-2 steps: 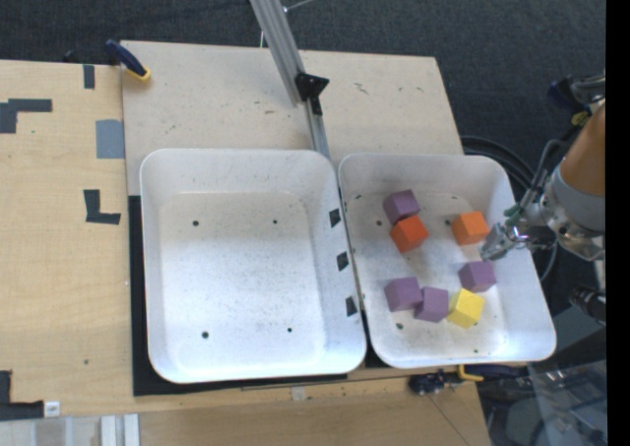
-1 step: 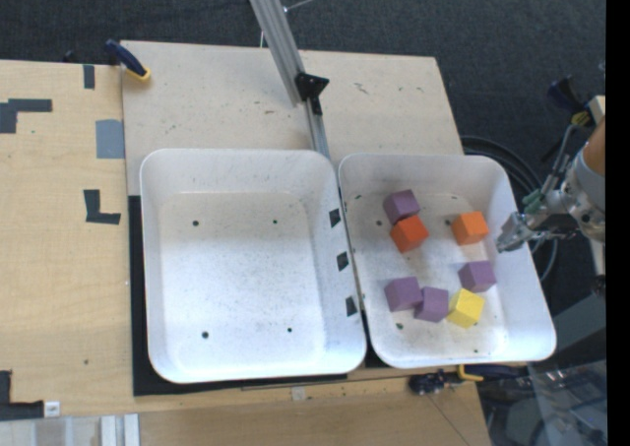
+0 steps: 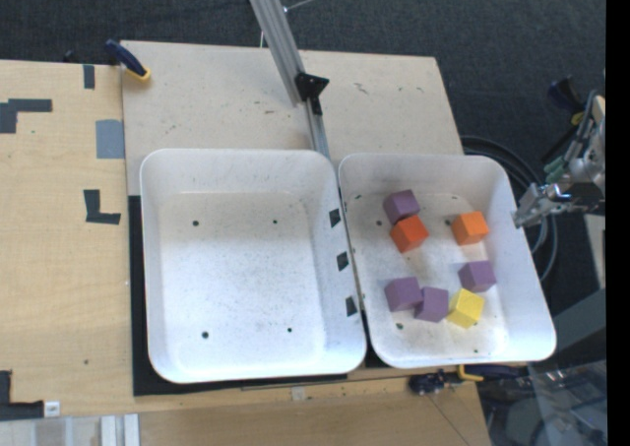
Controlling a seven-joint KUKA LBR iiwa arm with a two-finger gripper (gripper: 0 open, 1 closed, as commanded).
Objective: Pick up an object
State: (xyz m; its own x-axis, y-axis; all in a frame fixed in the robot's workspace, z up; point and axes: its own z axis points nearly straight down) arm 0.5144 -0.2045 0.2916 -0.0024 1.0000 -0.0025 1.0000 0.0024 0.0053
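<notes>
Gripper (image 3: 539, 200) sits just outside the right white plastic bin's (image 3: 512, 178) right rim; I cannot tell its state. Nearest target, I judge, is the small orange foam cube (image 3: 471, 227), lying to its left inside that bin, near the wall, sitting flat, apart from the neighbouring purple cube (image 3: 477, 276).

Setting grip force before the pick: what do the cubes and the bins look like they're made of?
Cubes, such as the yellow cube and orange cube: probably foam or painted wood, matte, no glare. Right bin and left bin: likely moulded plastic, smooth with rounded rims, scuffed and speckled.
</notes>
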